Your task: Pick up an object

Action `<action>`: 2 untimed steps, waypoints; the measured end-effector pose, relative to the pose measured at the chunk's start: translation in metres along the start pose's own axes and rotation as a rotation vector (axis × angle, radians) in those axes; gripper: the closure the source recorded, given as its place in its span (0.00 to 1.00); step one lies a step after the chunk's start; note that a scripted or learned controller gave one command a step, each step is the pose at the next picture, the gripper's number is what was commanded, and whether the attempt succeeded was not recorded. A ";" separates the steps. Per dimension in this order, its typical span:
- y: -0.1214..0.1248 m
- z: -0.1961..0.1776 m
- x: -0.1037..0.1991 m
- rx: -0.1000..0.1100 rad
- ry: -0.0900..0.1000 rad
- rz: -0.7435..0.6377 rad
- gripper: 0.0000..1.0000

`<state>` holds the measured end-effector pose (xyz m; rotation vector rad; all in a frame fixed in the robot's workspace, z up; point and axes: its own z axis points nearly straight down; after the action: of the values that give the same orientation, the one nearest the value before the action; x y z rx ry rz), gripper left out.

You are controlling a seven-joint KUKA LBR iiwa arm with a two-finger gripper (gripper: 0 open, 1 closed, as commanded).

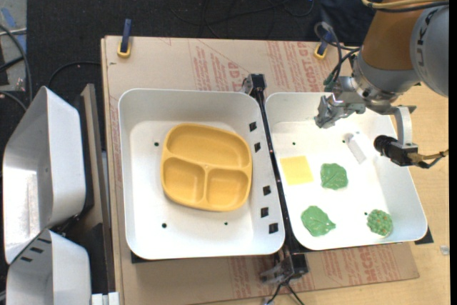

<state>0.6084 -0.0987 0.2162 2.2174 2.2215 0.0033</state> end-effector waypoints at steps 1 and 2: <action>-0.015 0.007 0.047 0.006 0.001 -0.003 1.00; -0.032 0.012 0.099 0.006 0.001 -0.004 1.00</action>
<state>0.5761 0.0002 0.2043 2.2167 2.2295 -0.0025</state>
